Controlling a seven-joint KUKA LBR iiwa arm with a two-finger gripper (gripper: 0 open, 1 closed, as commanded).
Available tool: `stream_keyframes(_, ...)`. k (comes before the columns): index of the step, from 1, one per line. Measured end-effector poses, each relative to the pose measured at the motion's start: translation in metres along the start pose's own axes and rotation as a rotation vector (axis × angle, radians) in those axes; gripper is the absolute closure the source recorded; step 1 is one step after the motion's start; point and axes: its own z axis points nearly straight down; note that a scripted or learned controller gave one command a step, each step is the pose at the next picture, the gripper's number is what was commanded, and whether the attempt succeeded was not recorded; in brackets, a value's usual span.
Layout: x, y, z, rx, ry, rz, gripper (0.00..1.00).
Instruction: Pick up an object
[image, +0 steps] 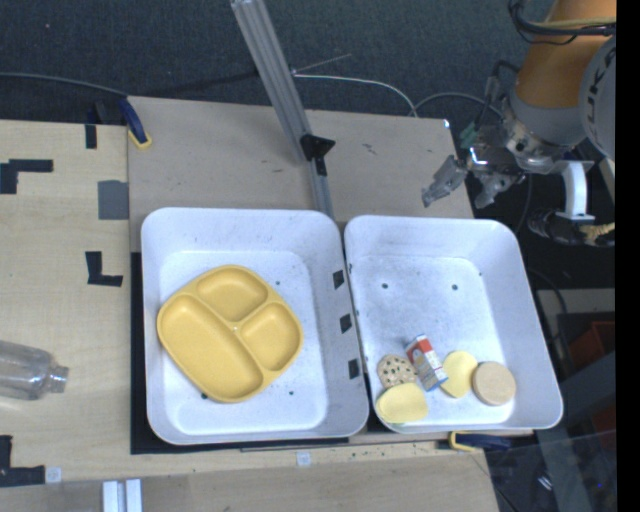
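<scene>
The grey two-finger gripper (458, 186) hangs open and empty, with the small round tan wooden disc (493, 383) well below its fingers, likely pre-approach.

Grey arm (590, 70) w/ orange band, dark gripper (468, 186)

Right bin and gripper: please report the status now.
Gripper open, holds nothing, above right bin's far edge. Small items clustered in near corner: cookie, carton, wooden disc. Nothing in the way.
</scene>
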Motion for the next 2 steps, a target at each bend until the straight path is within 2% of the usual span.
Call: stream_keyframes(2,0.191,0.024,0.028,0.000,0.003,-0.007,0.00)
